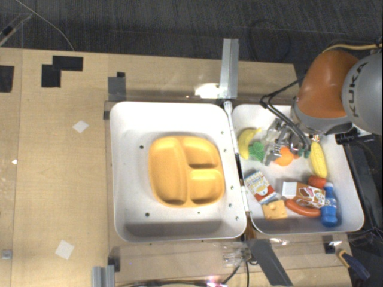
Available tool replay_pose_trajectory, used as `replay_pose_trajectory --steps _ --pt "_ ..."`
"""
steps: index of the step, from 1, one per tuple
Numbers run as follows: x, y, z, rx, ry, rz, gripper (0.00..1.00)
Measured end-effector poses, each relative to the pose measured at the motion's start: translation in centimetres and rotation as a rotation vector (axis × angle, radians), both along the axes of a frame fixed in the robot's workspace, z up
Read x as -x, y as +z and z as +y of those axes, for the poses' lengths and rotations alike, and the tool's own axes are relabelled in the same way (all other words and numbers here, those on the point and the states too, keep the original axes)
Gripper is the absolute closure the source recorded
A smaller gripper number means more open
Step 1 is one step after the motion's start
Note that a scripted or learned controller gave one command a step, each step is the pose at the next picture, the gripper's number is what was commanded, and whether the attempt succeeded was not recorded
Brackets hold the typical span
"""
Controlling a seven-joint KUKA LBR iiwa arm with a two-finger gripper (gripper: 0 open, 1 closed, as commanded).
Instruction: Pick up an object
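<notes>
While the gripper [281, 143] hangs low in the right bin [354, 191], its grip state can't be told.
Left bin [122, 160]: one yellow tray [185, 169]. Right: one corn cob [318, 158], one blue bottle [329, 207], one orange [287, 155].

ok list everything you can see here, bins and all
left bin: 1, white, left of the divider
tray: 1, yellow, three compartments, middle of the left bin
right bin: 1, white, beside the left bin
lemon: 1, yellow, upper left of the right bin
green toy: 1, green, just below the lemon
orange: 1, orange, under the gripper
corn: 1, yellow, right of the orange
carton: 1, white with red and blue, lower left of the right bin
cheese: 1, orange-yellow, near the front wall
hot dog: 1, red-orange, right of the cheese
bottle: 1, blue, lower right
gripper: 1, grey, low over the right bin
arm: 1, grey and orange, from the right
</notes>
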State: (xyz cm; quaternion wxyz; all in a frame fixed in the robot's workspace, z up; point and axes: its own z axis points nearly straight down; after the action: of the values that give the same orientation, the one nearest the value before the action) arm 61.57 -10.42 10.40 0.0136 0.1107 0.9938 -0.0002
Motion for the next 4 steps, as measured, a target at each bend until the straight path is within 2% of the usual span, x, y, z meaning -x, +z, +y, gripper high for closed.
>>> replay_pose_trajectory --steps 1,2,3,4 --pt "-0.4 8.4 5.5 -0.010 -0.307 0.014 1.00" --pt "5.8 -0.4 1.5 -0.012 -0.476 0.006 1.00" --pt "6.1 -0.8 1.5 -0.011 -0.476 0.017 0.00" --pt "2.3 -1.5 1.7 -0.017 -0.717 0.012 0.00"
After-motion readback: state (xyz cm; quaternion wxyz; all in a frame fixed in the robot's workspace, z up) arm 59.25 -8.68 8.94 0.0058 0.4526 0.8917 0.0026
